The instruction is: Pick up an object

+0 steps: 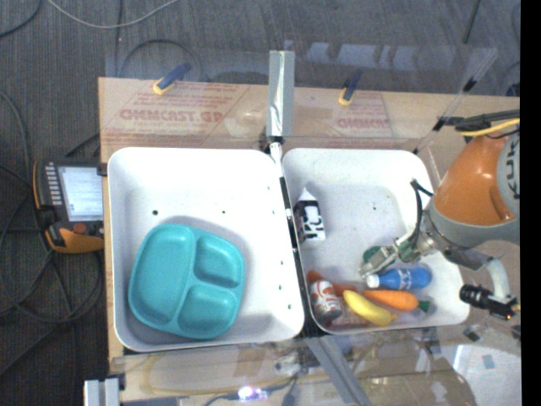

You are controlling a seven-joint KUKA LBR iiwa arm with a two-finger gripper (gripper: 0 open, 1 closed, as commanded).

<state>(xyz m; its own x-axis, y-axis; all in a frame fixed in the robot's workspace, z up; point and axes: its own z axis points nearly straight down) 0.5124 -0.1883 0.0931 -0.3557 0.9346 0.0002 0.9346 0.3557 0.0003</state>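
This is a robotics lab or test cell. An industrial arm [473, 201], grey with an orange band, reaches over a counter [203, 112] of bare board printed with lettering, under clear sheeting. Two white bins [194, 172] sit side by side on it, parted by a metal post [280, 91]. A handheld control pendant [72, 205] with a lit screen lies at the left, and loose cables [84, 11] trail over grey carpet [51, 74].

Tray [187, 281] in left bin [127, 184], toys [369, 304] in right bin [355, 172]
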